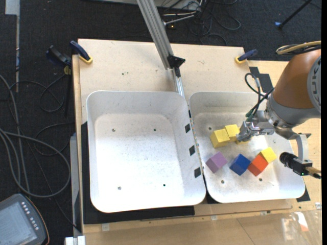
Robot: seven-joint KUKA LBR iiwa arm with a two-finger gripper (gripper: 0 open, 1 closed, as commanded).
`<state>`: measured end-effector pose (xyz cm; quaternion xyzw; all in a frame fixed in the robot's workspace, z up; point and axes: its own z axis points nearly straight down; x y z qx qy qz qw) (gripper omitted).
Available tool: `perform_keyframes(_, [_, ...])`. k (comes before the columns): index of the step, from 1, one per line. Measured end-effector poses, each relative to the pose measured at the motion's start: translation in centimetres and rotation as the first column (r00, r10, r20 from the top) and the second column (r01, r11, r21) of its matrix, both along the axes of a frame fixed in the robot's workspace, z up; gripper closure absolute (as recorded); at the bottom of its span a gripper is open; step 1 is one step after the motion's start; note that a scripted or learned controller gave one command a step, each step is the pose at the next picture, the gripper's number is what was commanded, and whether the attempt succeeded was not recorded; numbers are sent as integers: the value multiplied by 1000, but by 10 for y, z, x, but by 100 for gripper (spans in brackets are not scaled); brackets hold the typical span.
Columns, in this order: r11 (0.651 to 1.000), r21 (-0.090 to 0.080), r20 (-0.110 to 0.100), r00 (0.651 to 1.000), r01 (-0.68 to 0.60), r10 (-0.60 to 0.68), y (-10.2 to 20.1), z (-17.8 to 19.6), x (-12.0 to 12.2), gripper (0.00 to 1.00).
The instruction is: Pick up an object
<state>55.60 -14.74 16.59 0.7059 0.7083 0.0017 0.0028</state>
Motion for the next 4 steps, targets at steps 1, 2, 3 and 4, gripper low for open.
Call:
perform_keyframes(1, [1000,-1,2,1000,0,0,1,63,-1,100])
perform_keyframes(2, [1000,-1,1,1000,0,0,1,117,0,100])
perform_keyframes(3, [1000,3,-8,1000,-5,5,58,99,-2,100])
perform_keyframes(4, [1000,4,-7,1000,-5,5,115,95,-9,100])
